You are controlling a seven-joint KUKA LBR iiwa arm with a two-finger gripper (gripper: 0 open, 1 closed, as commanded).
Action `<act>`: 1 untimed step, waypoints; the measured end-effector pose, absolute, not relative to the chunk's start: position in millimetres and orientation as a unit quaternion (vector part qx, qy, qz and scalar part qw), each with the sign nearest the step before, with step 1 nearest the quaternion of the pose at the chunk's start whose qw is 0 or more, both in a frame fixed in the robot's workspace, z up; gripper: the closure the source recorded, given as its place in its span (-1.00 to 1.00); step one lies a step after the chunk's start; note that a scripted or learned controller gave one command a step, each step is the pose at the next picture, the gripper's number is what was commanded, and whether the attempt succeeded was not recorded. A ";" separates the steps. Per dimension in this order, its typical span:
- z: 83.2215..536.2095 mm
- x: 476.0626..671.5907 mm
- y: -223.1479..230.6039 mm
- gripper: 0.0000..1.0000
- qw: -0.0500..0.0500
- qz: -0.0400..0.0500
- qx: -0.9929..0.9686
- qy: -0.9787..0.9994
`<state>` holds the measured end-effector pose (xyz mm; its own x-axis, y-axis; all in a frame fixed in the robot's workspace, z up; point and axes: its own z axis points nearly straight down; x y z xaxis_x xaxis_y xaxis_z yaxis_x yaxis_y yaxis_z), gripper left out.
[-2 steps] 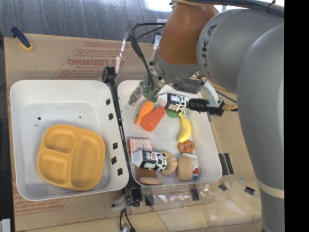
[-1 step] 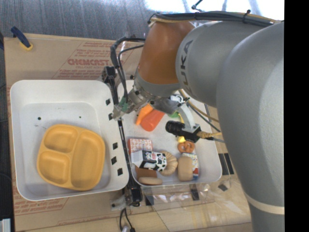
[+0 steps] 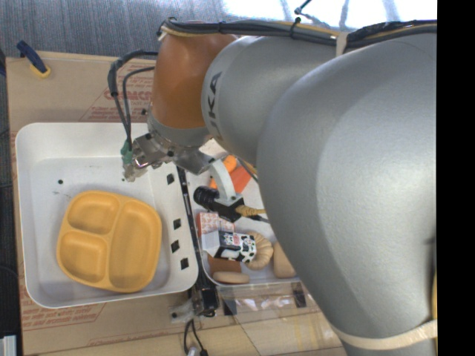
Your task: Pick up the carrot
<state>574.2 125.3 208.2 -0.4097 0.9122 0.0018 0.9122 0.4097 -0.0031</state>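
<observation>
The carrot point(image 3: 237, 170) shows as a small orange piece in the right bin point(image 3: 251, 196), mostly hidden under the grey arm. My gripper point(image 3: 134, 162) hangs over the back of the left bin point(image 3: 82, 158), near the wall between the two bins. It is well to the left of the carrot and apart from it. Nothing is visibly held in it. The orange wrist band point(image 3: 182, 80) sits right above it.
A yellow divided plate point(image 3: 110, 241) lies in the front of the left bin. In the right bin are a cow-patterned toy point(image 3: 242, 249), a red and white packet point(image 3: 220, 233) and tan bread-like pieces point(image 3: 230, 277). The arm covers most of the right bin.
</observation>
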 end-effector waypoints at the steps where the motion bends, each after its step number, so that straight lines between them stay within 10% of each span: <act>1: 195.2 546.1 187.3 1.00 0.002 0.002 -0.630 -0.776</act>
<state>546.1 187.3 195.2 -0.2050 0.9788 0.0011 0.9787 0.2050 -0.0062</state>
